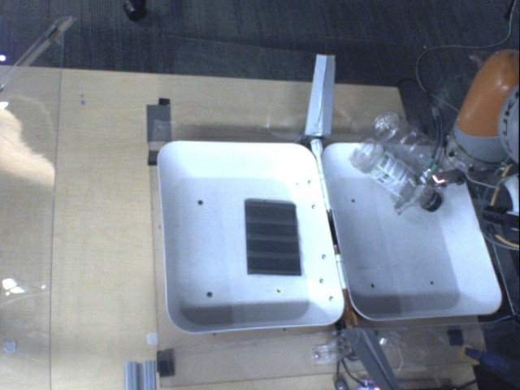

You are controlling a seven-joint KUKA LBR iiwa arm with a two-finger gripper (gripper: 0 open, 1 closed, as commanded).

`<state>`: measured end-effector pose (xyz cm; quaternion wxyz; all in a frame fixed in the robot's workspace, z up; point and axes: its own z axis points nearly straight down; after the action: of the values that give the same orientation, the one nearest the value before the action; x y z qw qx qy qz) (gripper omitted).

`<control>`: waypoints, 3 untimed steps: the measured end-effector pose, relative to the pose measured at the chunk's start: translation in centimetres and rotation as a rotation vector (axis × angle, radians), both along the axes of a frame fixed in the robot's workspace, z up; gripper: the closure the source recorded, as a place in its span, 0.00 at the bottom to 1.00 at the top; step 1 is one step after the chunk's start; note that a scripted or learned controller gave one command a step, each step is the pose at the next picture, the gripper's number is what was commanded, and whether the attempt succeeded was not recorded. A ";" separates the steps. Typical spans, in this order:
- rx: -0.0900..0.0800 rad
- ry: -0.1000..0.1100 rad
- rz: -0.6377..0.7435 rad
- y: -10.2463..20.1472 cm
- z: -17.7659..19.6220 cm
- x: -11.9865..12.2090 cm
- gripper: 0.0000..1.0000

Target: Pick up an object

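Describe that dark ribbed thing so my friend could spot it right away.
Start with the two white bins on the wooden bench and take the left bin. Near its middle lies a dark rectangular block with four ridged bands across it. It is flat and black, unlike the clear plastic bottle in the right bin.

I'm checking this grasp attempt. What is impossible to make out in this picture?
- Gripper, camera view: blurred and small; whether it holds anything is unclear.
- Clear object in the right bin: transparent, outline smeared, identity unclear.
- Arm: cut off by the right edge.
- Dark ribbed block in the left bin: its height is unclear.
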<state>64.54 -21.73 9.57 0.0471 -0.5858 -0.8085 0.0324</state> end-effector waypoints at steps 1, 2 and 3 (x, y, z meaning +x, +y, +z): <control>-0.003 -0.124 0.020 8.2 13.0 2.6 1.00; -0.003 -0.123 0.020 8.2 12.9 2.5 0.00; 0.007 -0.122 0.204 5.1 -0.5 0.5 0.00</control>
<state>65.01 -16.67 9.08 -0.0038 -0.5014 -0.8652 -0.0015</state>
